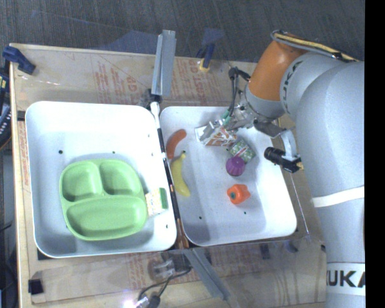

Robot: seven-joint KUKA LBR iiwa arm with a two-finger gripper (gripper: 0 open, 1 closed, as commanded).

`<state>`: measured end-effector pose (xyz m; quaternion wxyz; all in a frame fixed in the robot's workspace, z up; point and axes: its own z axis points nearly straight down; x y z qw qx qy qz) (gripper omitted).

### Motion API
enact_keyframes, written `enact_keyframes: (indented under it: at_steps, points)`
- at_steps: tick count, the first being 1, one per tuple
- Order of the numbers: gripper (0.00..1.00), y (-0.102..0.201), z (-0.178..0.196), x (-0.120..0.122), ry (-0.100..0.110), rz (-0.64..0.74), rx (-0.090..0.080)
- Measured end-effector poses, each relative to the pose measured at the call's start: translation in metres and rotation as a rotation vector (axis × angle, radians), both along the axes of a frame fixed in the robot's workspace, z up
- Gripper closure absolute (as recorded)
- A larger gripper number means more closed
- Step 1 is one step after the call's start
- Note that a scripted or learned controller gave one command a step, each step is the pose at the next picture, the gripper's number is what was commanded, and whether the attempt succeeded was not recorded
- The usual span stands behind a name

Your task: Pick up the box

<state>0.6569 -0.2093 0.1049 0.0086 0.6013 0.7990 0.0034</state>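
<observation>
The box (213, 134) is a small white, red and silver carton lying tilted at the back of the right bin (276, 220). My gripper (235, 119) reaches down from the orange-banded wrist at the bin's back right corner. Its tip sits at the box's right end, touching or just above it. The box rests on the bin floor.
Close to the box in the right bin lie a green packet (242, 151), a purple fruit (236, 166), an orange piece (239, 194), a banana (179, 176) and a red-orange sausage shape (174, 141). The left bin (45, 124) holds a green divided plate (102, 199).
</observation>
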Motion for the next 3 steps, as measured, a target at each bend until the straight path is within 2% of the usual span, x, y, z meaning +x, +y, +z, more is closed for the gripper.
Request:
enact_keyframes:
  at_steps: [1, 2, 3]
  points:
    - [1.00, 0.004, 0.017, 0.004, -0.008, 0.008, 0.004]
    - [1.00, -0.001, 0.039, -0.072, 0.020, 0.345, 0.002]
    - [1.00, 0.055, 0.086, -0.045, 0.019, 0.190, 0.002]
